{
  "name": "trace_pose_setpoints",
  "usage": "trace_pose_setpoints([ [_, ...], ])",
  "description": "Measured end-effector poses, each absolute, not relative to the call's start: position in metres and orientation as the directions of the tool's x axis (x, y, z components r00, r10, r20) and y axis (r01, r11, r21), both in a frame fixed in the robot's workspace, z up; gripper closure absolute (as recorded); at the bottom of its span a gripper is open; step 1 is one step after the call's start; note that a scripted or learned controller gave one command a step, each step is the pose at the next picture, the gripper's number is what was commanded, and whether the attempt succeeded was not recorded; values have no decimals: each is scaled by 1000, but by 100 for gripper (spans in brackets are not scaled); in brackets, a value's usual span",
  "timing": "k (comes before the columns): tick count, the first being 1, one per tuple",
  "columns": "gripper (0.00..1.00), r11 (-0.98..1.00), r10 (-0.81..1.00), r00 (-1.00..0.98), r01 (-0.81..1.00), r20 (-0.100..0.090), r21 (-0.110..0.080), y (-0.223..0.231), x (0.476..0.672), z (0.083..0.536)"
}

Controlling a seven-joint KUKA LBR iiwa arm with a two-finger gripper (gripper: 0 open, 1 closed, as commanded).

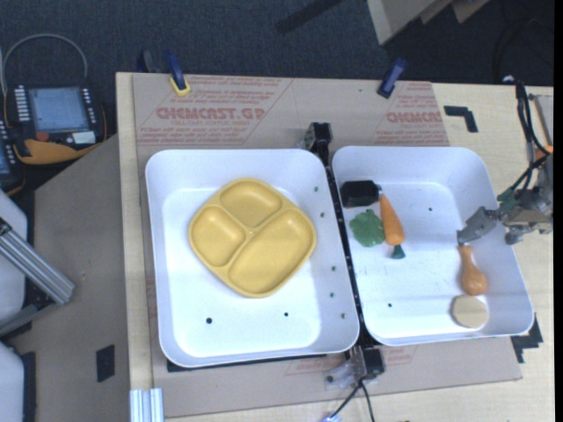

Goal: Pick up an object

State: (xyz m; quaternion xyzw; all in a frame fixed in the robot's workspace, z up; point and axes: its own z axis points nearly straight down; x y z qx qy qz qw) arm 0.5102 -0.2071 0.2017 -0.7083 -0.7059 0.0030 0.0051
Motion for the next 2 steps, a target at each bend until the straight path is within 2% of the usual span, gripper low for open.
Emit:
trace_pose_setpoints([
  [1,0,0,1000,0,1000,-1,0,-207,513,207],
  [2,0,-1,1000,1,1000,1,-4,-210,509,165],
])
